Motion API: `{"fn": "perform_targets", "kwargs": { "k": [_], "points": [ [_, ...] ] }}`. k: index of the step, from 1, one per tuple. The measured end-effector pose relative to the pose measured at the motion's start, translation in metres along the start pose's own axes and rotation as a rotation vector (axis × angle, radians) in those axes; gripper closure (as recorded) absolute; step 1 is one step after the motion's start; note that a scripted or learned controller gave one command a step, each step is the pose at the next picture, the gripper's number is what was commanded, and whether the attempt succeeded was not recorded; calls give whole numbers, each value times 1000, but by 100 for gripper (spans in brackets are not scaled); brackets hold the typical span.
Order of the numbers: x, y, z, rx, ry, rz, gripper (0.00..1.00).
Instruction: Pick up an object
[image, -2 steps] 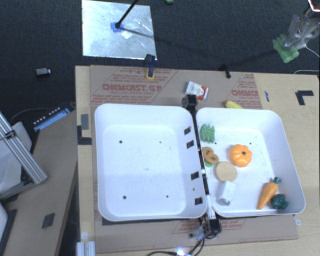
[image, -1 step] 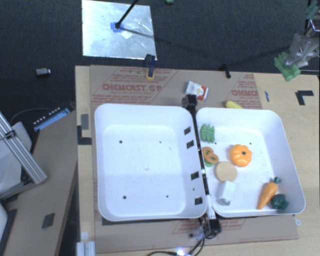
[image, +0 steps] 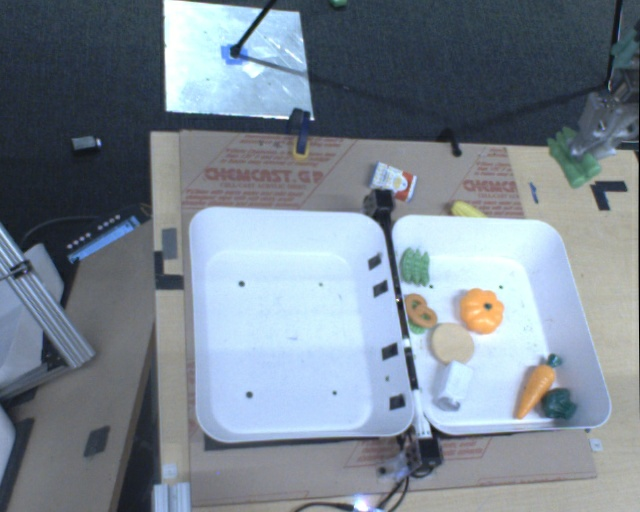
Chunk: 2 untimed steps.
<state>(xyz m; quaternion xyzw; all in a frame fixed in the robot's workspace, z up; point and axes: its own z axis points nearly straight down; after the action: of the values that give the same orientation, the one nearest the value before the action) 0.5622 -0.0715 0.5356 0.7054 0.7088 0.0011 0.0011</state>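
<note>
The right white bin holds several toy foods. A green ridged piece lies near its left wall, with a small round slice just below it. An orange pumpkin sits in the middle, and a tan disc lies beside it. A white cylinder lies on its side near the front. At the front right, an orange carrot leans next to a dark green broccoli piece.
The left white bin adjoins the right one along a black hinge strip. Behind the bins lie a yellow piece and a white-and-orange packet. A grey bracket with a green clamp stands at the far right.
</note>
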Motion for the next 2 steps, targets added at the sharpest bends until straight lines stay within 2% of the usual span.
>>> {"fn": "perform_targets", "kwargs": {
  "k": [1,2],
  "points": [
    [31,-57,-1,-1,1,-1,100],
    [39,-76,0,0,0,0,100]
  ]
}}
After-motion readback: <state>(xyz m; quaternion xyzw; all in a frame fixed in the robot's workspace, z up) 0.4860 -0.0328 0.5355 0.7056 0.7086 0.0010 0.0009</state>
